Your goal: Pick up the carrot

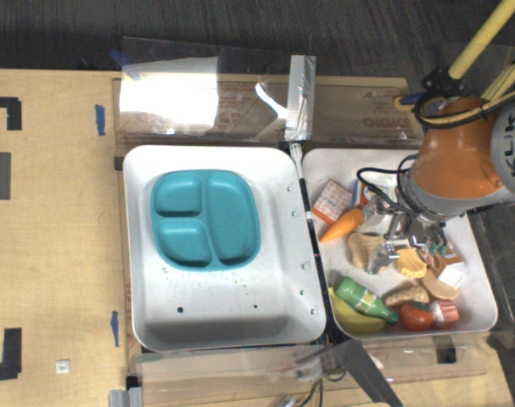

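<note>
Camera view, looking down at a slant: two shallow white bins sit side by side on the tabletop (53,227), which is tan w/ black corner marks at its left. Left bin (274,295) carries a teal divided plate (206,217) w/ three compartments, lying flat toward the bin's upper left; a few dark specks dot the bin floor below it. Right bin (482,299) carries a heap of toy food. The carrot (343,225), orange, lies tilted at the heap's upper left, near the bin's left wall, its tip pointing down-left; just above it lies a small white and red carton (332,198), touching or nearly so. Below the carrot a beige bread-like piece (361,249); lower left a green item (361,297) lying over a yellow banana (356,318); to their right a red tomato-like piece (417,316) and other brown and white bits. The arm comes in from the right, orange band (456,155) above the wrist, w/ black cable looped round it. The hand (399,246) hangs over the middle of the heap, right of the carrot and apart from it; metal parts show but whether its grip is apart or together – cannot tell. Clear plastic sheets (206,100) lie beyond the bins at the top
</note>
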Available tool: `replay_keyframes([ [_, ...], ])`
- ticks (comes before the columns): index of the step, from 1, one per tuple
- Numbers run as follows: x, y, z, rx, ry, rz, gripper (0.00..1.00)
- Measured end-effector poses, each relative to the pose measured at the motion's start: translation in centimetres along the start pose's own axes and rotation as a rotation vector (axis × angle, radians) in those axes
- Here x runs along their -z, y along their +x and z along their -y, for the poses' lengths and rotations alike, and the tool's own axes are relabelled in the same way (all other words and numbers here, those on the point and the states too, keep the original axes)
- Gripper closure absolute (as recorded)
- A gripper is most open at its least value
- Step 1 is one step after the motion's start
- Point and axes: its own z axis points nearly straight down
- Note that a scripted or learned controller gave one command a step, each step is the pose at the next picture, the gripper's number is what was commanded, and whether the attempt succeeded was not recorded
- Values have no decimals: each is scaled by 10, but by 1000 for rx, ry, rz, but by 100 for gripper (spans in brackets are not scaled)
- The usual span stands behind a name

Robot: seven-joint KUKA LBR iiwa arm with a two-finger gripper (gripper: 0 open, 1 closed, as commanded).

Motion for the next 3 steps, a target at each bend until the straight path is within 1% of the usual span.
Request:
replay_keyframes([
  [1, -1, 0, 0, 0, 0, -1, 0],
  [2, -11, -85, -8, -60, -1, -30, 0],
  [3, -12, 9, 3, -145, -2, -14, 0],
])
